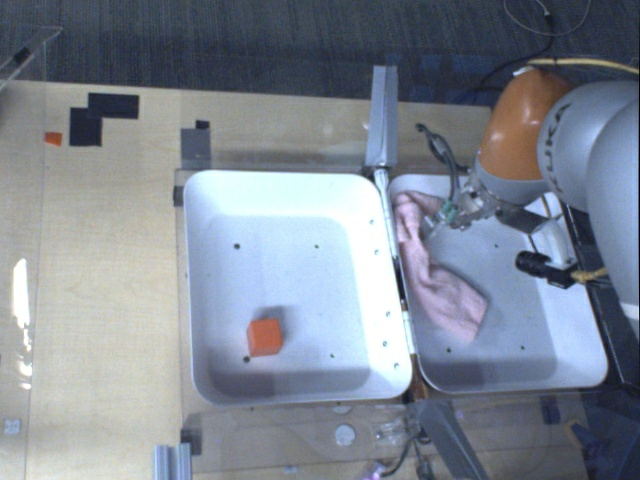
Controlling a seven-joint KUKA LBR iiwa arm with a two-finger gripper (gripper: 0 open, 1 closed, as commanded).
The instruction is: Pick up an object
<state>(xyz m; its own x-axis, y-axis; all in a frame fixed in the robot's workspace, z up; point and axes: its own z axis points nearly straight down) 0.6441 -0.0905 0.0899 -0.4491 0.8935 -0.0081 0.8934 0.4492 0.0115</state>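
Observation:
A pink cloth [432, 273] lies crumpled along the left side of the right bin [540, 363], one end draped up near the divider. My gripper [447, 213] sits low in the right bin at the cloth's upper end, under the orange band of the arm [520, 133]. Its tips touch or nearly touch the cloth's top corner. An orange block [265, 337] rests in the left bin [285, 208], near its front left, far from the gripper.
A grey metal post [381, 118] stands behind the seam between the bins. Black cables [545, 268] run over the right bin's right side. Black and orange markers [95, 118] lie on the wooden bench at far left.

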